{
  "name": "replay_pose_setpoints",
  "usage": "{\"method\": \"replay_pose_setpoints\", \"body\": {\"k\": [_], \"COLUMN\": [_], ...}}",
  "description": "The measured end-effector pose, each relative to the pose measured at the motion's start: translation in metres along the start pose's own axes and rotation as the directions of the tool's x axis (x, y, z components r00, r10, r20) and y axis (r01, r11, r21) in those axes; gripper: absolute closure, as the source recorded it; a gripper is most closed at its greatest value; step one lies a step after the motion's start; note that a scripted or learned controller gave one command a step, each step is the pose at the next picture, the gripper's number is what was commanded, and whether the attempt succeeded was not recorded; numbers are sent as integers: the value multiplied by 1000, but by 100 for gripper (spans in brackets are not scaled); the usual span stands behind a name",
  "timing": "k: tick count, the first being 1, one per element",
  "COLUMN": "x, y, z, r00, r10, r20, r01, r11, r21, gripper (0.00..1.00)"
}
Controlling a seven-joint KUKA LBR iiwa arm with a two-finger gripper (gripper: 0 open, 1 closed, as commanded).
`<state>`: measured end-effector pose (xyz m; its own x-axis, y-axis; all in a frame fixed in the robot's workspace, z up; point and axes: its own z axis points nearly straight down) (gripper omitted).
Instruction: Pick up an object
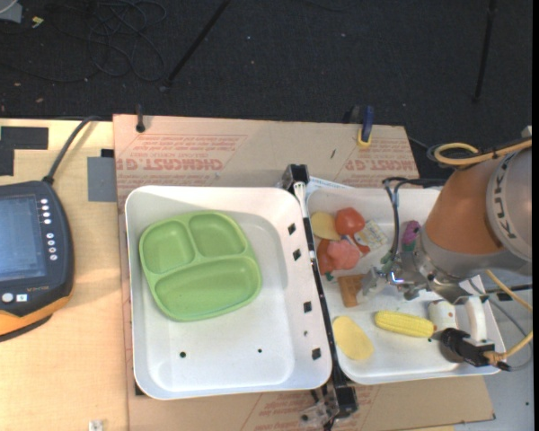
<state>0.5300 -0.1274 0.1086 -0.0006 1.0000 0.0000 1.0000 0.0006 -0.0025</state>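
The right bin point(413, 373) holds several toy foods. A red tomato point(349, 220) lies at its far left, with a yellow piece point(324, 225) beside it and a pink-red piece point(339, 255) just in front. A small orange-brown block point(351, 289) sits near the middle. A corn cob point(403, 323) and a pale yellow oval piece point(351, 338) lie at the front. My gripper point(388, 274) hangs low over the bin's middle, right of the pink-red piece and above the corn cob. A purple piece point(410, 233) shows beside the wrist. Nothing is visibly between the fingers.
The left bin point(162, 357) carries a green divided plate point(200, 264) in its far half. A black divider with clips point(307, 268) separates the two bins. A tablet-like pendant point(18, 245) rests on the bench at the far left. The arm's orange band point(467, 218) covers the right bin's right side.
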Motion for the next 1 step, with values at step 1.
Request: {"method": "replay_pose_setpoints", "body": {"k": [1], "x": [-44], "y": [-36], "z": [20], "r00": [1000], "r10": [3], "r20": [-6], "r01": [-3], "r11": [1000], "r21": [-4], "gripper": [0]}}
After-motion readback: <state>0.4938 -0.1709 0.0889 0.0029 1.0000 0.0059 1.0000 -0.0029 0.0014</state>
